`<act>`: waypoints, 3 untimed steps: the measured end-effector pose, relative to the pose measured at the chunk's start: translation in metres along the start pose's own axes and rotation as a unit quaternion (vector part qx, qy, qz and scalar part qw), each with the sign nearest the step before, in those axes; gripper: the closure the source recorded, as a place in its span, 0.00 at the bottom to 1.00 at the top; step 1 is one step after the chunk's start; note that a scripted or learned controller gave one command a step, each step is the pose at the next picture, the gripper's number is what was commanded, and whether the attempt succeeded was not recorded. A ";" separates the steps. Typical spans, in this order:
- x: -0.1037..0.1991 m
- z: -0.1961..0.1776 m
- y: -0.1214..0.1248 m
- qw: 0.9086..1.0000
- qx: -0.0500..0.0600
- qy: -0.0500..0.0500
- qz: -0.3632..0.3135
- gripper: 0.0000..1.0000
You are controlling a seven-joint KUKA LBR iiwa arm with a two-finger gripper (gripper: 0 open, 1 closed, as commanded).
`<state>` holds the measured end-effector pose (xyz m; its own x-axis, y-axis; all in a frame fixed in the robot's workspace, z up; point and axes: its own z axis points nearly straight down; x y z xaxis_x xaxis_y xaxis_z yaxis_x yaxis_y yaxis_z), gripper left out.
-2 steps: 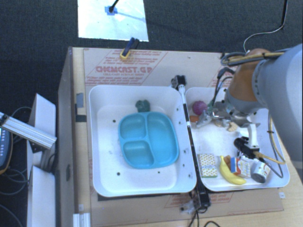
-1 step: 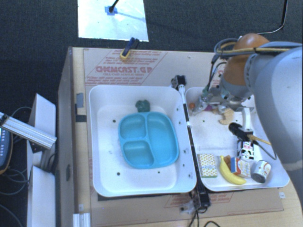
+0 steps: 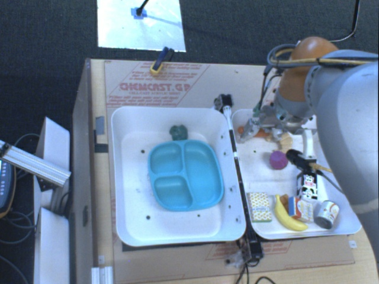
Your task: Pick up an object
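My gripper (image 3: 253, 127) is low over the far left corner of the right bin (image 3: 349, 223), under the orange-banded wrist (image 3: 308, 52). Right beside it lie a small orange object (image 3: 263, 134) and a pale piece (image 3: 286, 140); I cannot tell whether it touches them. A purple ball (image 3: 278, 159) lies just in front of it. Nearer the front are a patterned box (image 3: 259, 206), a banana (image 3: 287, 215), a cow-print carton (image 3: 308, 187) and a silver can (image 3: 326, 213).
The left bin (image 3: 127, 158) holds a blue divided plate (image 3: 185, 175) and a small green object (image 3: 179, 132) at its far side. A black rod (image 3: 232, 141) runs along the divide between the bins. The arm's grey body covers the right bin's far right.
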<state>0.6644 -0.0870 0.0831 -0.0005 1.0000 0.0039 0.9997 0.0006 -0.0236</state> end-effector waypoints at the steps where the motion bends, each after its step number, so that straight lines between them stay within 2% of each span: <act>1: -0.001 -0.074 0.004 1.000 -0.014 -0.002 -0.002 0.00; 2: -0.025 -0.023 -0.022 1.000 -0.012 -0.002 -0.001 0.00; 3: -0.027 -0.057 -0.010 1.000 -0.014 -0.002 -0.002 0.00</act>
<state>0.6554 -0.1147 0.1402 -0.0039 1.0000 -0.0010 1.0000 0.0039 0.0040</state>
